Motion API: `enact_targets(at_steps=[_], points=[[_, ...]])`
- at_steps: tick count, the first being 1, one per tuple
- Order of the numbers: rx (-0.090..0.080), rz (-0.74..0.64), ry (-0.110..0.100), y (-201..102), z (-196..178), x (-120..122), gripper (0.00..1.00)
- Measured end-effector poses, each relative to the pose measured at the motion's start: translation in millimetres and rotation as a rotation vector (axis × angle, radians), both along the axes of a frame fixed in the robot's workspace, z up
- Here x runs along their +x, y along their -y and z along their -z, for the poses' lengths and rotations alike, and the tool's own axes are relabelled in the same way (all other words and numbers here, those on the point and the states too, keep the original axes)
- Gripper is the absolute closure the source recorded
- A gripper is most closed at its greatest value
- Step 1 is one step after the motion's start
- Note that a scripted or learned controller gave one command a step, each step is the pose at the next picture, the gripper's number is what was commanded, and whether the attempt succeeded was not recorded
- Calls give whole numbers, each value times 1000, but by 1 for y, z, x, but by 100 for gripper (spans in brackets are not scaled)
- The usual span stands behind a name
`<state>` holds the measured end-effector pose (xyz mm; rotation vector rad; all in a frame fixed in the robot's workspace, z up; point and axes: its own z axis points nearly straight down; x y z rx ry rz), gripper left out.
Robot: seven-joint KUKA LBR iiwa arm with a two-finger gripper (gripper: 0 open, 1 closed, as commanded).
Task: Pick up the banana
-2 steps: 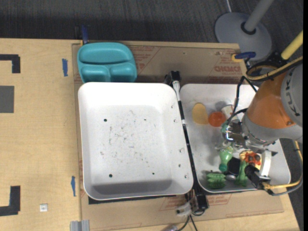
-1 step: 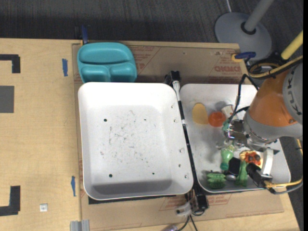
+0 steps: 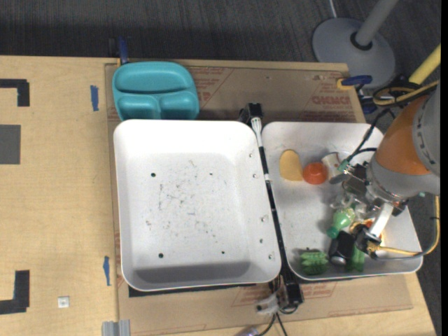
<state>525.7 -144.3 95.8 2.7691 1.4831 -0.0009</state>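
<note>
While the jaws hang low over the clutter in the right bin [image 3: 413, 224], I judge this the approach step, with nothing lifted yet.

Whether the jaws are open or closed I cannot tell; dark parts and green toys [image 3: 341, 221] crowd them. What I take for the banana [image 3: 290, 165] is the stubby yellow piece well up and left of the jaws, lying just beside an orange-red toy [image 3: 315, 173], though its shape is unclear. My next move would call for rising clear, shifting over that piece, then descending onto it.
</note>
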Motion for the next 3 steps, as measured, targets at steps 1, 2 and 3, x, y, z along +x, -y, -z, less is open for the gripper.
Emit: enact_targets(at_steps=[1,2,3], points=[[-1,203,6,-34,9,-23,100],[0,202,4,-34,0,-22,100],[0,286,10,-53,9,-26,100]])
